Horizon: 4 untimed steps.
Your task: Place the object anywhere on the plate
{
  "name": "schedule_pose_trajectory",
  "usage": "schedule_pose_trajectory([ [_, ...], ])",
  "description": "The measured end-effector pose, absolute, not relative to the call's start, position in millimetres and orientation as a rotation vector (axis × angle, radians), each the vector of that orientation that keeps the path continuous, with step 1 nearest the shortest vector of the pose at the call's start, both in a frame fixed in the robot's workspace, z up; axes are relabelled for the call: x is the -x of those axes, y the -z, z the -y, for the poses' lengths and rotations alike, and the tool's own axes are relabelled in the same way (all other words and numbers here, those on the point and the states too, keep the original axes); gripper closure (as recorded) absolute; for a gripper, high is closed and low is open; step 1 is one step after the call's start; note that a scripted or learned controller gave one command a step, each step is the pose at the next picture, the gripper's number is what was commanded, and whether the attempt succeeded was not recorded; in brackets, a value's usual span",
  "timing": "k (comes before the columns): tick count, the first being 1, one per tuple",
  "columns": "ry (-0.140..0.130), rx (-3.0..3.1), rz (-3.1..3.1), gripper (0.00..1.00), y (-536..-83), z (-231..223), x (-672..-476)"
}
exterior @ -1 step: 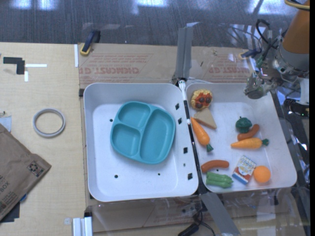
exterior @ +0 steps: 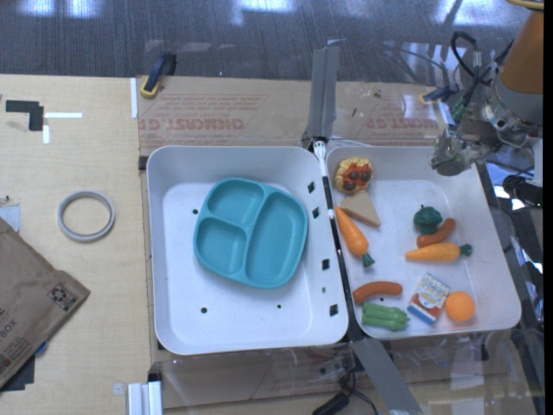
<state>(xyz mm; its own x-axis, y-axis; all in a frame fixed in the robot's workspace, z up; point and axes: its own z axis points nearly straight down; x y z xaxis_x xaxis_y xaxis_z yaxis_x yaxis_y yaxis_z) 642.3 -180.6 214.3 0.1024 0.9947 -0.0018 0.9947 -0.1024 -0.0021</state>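
Observation:
A teal plate with three compartments lies in the left bin, nothing on it. The right bin holds toy food: a pizza slice, a tan wedge, two carrots, a green pepper, two sausages, a green pod, a small carton and an orange. My gripper hangs over the right bin's far right corner, apart from all the food.
On the bench to the left lie a tape ring and a brown cardboard box. A metal divider bar stands behind the bins. Cables hang near the arm at the upper right.

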Motion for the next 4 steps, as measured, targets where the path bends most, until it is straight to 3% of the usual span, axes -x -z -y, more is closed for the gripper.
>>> schedule_pose_trajectory([
  [1,-0.008,2.816,1.383,1.00,-150.2,110.6,-600.2],
  [2,-0.008,2.817,1.382,0.00,-150.3,110.8,-600.2],
  [3,-0.006,2.862,1.291,0.00,-187.0,185.2,-551.3],
  [4,-0.006,2.945,1.092,0.00,-216.5,199.9,-568.7],
])
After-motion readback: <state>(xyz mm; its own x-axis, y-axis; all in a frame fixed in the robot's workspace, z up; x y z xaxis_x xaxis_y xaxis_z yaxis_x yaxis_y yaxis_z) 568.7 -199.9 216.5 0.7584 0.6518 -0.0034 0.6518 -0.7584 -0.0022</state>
